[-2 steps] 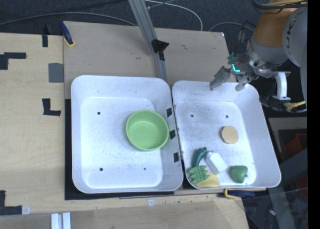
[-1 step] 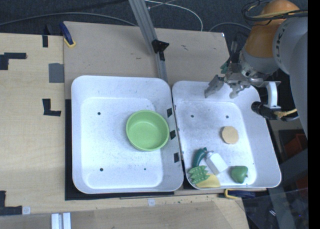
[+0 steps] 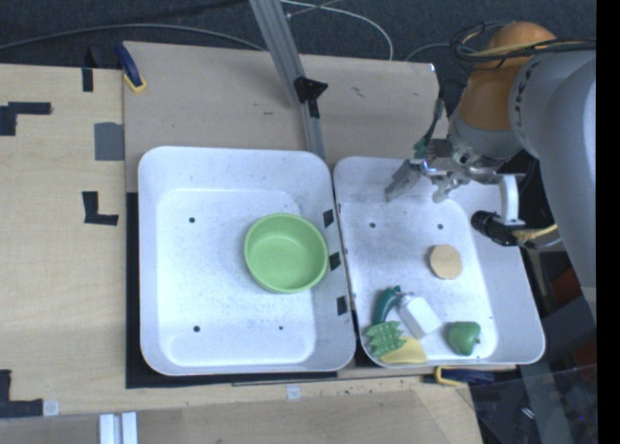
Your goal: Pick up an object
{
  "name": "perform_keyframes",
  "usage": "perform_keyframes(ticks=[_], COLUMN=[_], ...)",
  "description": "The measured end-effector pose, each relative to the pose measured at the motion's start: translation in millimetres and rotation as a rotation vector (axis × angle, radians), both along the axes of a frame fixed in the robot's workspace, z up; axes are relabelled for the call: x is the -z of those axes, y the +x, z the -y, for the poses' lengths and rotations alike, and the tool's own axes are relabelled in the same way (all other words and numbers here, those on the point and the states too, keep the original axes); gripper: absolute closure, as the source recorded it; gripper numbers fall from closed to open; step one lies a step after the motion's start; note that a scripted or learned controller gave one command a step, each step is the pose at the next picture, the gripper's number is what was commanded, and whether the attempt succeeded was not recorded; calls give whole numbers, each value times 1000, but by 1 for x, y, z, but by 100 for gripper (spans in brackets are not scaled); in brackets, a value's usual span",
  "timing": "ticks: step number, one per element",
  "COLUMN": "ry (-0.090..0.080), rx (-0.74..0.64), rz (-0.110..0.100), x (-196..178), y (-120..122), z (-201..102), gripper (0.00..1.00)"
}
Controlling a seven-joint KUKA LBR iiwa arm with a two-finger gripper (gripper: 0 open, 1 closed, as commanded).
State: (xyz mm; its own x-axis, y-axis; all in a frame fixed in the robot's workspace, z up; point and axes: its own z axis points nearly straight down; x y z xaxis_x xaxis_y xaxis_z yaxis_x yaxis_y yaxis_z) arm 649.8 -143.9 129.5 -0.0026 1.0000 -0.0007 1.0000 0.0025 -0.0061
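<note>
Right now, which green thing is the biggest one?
The green bowl, alone in the left bin. The green pepper and green brush in the right bin are much smaller.

A robotics lab — taped bench [image 3: 58, 190], white bins [image 3: 155, 238], loose cables [image 3: 329, 11].

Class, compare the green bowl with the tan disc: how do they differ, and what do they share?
The bowl is green, the disc tan. The bowl is far larger and hollow; the disc is small and flat. The bowl sits in the left bin, the disc in the right bin. Both are round.
</note>
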Motion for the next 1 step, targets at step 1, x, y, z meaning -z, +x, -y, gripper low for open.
perform_keyframes(ticks=[1], ry=[-1], rx=[0], rz=[2], x=[44], y=[-1], z=[-1], gripper=[0])
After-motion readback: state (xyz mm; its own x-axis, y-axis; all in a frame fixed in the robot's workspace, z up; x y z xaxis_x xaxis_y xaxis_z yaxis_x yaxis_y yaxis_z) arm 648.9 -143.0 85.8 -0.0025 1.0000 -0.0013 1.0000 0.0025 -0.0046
